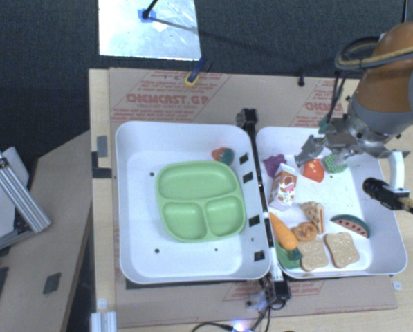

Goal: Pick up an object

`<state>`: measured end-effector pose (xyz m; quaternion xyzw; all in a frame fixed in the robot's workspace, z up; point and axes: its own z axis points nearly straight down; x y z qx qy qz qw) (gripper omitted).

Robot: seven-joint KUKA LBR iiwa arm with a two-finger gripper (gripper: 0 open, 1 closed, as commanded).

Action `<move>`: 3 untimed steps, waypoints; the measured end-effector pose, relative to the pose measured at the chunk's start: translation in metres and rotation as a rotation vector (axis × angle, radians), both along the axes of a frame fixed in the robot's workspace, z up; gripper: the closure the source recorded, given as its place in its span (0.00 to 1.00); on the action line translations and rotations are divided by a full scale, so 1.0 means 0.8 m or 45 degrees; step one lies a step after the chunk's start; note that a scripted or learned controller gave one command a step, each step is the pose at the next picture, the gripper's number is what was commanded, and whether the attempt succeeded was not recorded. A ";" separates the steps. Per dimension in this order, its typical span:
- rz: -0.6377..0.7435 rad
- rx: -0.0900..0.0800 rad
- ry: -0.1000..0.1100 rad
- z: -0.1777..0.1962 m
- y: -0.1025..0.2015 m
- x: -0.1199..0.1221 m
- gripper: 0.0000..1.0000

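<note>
1. The pale wooden surface (68,185) carries two glossy white bins.
2. The left bin (133,151) holds a smooth green divided plate (199,200).
3. The right bin (389,247) is crowded with toy food.
4. The claw (310,151) hovers just above the red strawberry (314,171); finger state unclear.
5. The orange carrot (283,232) lies diagonally near the divider.

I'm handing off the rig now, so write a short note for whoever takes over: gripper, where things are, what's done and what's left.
Gripper: low over the right bin, above the red toy; grip state unclear.
Right bin holds the toys: purple piece, carton, carrot, pretzel, two bread slices, watermelon slice.
Left bin: green divided plate and one small toy.
Done: nothing visibly lifted.
Left: grasp and lift one object.
</note>
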<state>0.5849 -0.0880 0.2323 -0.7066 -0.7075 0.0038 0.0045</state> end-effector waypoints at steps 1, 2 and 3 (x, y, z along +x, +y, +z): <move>0.003 -0.001 -0.017 0.009 0.000 0.003 0.00; -0.001 -0.001 -0.013 -0.046 -0.008 0.003 0.00; -0.001 -0.001 -0.011 -0.115 -0.015 0.012 0.00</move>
